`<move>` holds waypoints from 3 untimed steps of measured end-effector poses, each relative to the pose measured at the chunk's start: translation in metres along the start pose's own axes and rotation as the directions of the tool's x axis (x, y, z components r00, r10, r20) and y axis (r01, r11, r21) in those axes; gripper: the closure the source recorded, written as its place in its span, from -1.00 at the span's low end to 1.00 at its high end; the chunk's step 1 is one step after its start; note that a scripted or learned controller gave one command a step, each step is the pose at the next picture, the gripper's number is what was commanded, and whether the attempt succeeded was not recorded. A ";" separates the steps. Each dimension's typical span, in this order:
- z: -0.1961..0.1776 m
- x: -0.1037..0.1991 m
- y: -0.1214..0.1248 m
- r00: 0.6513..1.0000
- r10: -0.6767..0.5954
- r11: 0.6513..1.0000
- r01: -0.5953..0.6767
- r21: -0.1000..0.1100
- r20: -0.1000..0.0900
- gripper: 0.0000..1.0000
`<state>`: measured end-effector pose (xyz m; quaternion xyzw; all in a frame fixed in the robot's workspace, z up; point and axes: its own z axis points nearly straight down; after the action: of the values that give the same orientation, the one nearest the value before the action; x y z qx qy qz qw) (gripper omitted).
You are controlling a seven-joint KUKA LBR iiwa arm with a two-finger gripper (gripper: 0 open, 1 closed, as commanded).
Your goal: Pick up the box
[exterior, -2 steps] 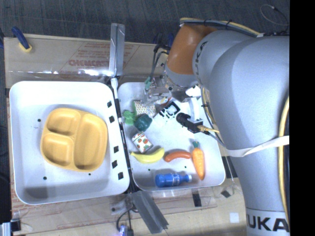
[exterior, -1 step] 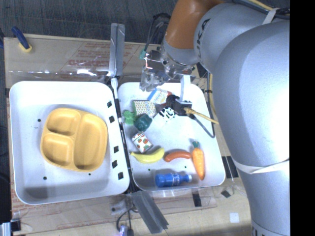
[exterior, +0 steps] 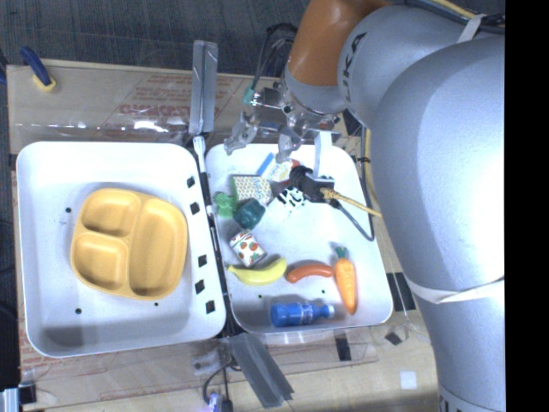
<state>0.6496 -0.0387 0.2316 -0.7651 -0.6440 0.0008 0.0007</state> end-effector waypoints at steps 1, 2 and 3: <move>0.019 0.049 -0.002 0.997 -0.072 0.997 0.072 0.004 -0.001 -1.00; 0.041 0.004 -0.039 0.997 -0.083 0.997 0.083 0.003 0.001 -1.00; 0.086 -0.068 -0.051 1.000 -0.016 1.000 0.016 0.002 0.001 -1.00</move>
<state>0.5877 -0.0969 0.1458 -0.7600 -0.6499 0.0019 0.0012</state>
